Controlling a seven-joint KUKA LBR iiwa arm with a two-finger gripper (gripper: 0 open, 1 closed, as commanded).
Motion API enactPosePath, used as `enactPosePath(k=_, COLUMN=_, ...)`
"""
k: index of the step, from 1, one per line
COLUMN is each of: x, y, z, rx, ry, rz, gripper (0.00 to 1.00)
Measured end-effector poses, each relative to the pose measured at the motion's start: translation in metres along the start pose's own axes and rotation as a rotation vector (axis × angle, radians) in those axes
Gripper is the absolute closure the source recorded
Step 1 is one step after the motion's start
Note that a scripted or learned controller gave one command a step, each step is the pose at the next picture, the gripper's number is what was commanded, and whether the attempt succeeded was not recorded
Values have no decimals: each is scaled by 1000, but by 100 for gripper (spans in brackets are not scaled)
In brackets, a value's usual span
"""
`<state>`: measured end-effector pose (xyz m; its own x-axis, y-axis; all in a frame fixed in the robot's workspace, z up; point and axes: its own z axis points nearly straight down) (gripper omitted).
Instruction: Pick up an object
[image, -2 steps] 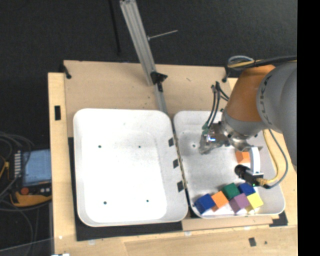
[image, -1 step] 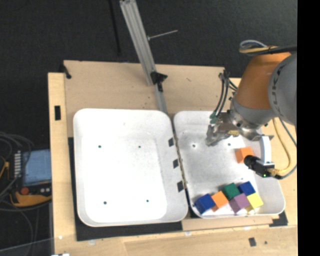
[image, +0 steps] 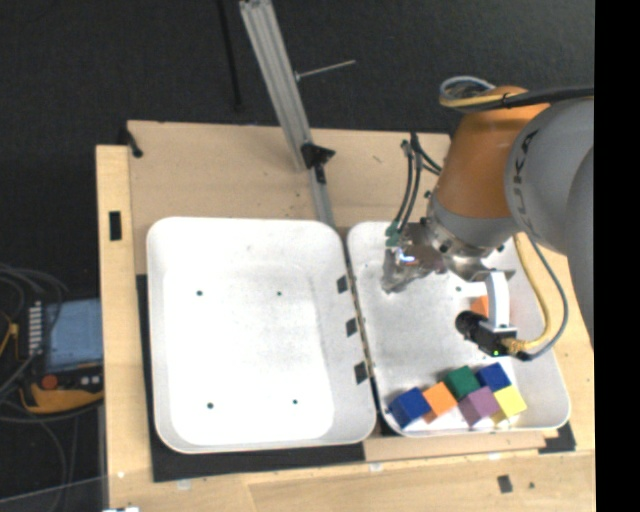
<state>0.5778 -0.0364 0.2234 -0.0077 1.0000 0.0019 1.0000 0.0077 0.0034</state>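
Observation:
Several small blocks lie clustered at the near end of the right bin (image: 545, 400): a blue block (image: 408, 405), an orange block (image: 440, 398), a green block (image: 462, 381), a second blue block (image: 493, 376), a purple block (image: 481, 403) and a yellow block (image: 510, 400). My gripper (image: 400, 268) hangs over the far left part of the right bin, close to the divide between the bins and well away from the blocks. Nothing shows in it. A small orange piece (image: 480, 304) peeks out beside the wrist's white bracket.
The left bin (image: 245, 330) sits beside the right one. A slanted metal pole (image: 285, 95) rises from the bench behind the bins. The grey and orange arm (image: 500, 160) covers the right bin's far right. Cables and a box (image: 70, 335) lie off the bench's left.

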Motion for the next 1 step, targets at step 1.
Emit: enactPosePath(k=1, x=46, y=-6, z=-7, rx=2, ry=1, rz=0, gripper=100)
